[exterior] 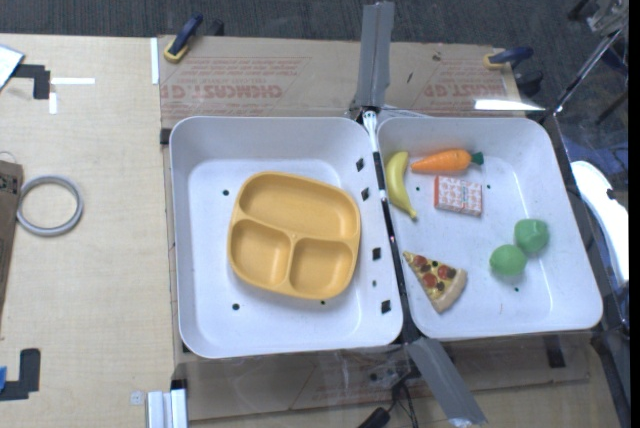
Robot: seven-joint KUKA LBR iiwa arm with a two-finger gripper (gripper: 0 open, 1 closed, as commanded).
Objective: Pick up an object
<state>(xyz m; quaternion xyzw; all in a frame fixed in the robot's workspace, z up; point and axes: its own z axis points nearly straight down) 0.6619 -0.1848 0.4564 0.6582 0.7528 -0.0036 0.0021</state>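
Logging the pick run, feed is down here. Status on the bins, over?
Banana, carrot, pizza slice and two green pieces lie loose in right bin. Yellow plate in left bin. Nothing stacked.

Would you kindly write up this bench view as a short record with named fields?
left bin: yellow three-compartment plastic plate, nothing on it
right bin: yellow toy banana, orange toy carrot, small red-and-white box, toy pizza slice, two-lobed green toy
banana position: along the bin's left wall
bench, far left: roll of grey tape
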